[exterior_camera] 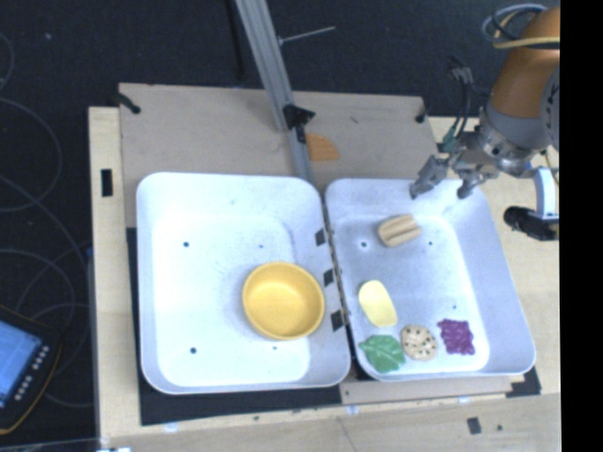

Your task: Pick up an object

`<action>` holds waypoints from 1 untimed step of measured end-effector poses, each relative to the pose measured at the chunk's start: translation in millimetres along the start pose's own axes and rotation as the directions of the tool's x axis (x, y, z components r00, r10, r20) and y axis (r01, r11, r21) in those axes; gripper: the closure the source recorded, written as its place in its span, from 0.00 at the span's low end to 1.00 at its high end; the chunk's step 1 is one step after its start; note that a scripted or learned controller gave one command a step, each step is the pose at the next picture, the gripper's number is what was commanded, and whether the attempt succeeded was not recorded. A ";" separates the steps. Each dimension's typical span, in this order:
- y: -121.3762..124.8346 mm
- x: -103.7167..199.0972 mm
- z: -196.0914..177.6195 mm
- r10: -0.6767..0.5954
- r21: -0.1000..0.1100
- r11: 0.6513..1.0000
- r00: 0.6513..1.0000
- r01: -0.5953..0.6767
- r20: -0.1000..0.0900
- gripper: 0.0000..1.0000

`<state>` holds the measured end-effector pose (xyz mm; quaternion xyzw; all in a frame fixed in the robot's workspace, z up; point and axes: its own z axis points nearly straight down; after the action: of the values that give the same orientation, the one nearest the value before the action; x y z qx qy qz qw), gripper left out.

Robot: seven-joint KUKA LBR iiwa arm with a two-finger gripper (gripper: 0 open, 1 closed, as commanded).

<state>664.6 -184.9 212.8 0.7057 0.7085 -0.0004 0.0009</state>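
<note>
My gripper [440, 186] hangs above the far edge of the right bin [490, 281], its two fingers spread open with nothing between them. A tan bread roll [399, 230] lies just below and left of it. Further toward the front lie a pale yellow piece [377, 303], a cookie [418, 342], a green leaf [382, 351] and a purple grape bunch [457, 336]. A yellow bowl [282, 299] sits in the left bin [188, 252].
A slanted metal post [268, 64] rises behind the bins where they meet. An orange patch [321, 147] marks the bench behind the bins. A tablet [19, 361] lies at the lower left, off the bench.
</note>
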 end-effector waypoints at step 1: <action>-0.1 -0.5 -0.1 -0.001 0.001 1.000 1.000 0.001 0.001 0.00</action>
<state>664.4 -185.4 212.9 0.7054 0.7088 -0.0011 0.0011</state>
